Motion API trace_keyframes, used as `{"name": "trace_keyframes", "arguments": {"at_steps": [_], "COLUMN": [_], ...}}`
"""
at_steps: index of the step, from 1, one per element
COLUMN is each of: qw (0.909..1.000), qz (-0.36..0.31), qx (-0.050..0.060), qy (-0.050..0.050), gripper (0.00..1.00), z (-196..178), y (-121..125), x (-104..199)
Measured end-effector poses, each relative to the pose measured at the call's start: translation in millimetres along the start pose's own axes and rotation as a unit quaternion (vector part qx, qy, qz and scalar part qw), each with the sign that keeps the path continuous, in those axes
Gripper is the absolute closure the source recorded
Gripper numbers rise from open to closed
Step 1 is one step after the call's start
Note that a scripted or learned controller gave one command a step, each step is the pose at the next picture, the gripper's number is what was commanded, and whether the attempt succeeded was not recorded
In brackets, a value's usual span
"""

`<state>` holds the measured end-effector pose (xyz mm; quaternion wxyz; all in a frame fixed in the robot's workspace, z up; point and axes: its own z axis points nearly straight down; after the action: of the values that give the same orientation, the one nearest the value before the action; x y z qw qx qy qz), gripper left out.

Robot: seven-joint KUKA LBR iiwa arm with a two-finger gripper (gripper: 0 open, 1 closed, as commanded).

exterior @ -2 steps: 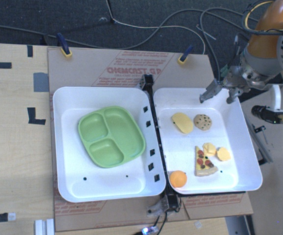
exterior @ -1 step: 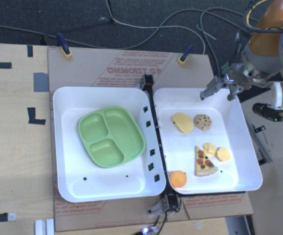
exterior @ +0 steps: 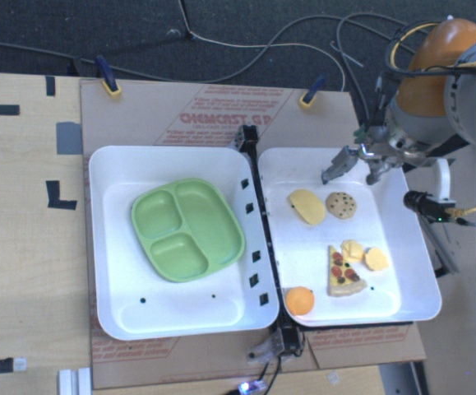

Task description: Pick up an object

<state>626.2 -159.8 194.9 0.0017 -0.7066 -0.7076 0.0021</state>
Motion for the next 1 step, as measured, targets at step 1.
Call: {"name": "trace_keyframes", "arguments": {"at_steps": [1], "qw": [1.0000], "qz": [0.000], "qx": [0.001], "qy": [0.000], "gripper": [0.00], "z": [47.0], "y": [-2.0], "x": [7.6]}}
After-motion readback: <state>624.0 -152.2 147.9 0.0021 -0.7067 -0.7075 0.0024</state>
